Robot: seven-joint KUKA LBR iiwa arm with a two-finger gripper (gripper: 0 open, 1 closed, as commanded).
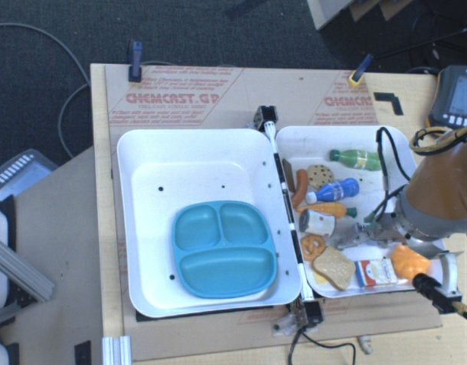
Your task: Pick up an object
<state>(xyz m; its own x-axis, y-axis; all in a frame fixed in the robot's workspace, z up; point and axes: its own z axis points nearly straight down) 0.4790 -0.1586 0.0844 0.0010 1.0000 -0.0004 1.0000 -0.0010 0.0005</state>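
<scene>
The right bin [334, 131] holds several toy foods: a green bottle [357, 158], a cookie [319, 176], a blue bottle [336, 191], a sausage [300, 188], a carrot [334, 210], a white can [317, 221], a pretzel [312, 245], a bread slice [334, 268], a small carton [374, 272] and an orange fruit [408, 263]. My gripper [355, 236] hangs low over the middle of this bin, right of the white can and above the bread slice. The grey arm [439, 196] covers the bin's right side. Nothing is visibly held.
The left bin [142, 204] holds a blue divided plate [223, 248]. A black clamp [265, 115] sits where the two bins meet at the back. A black cable [387, 158] loops over the right bin's far right corner.
</scene>
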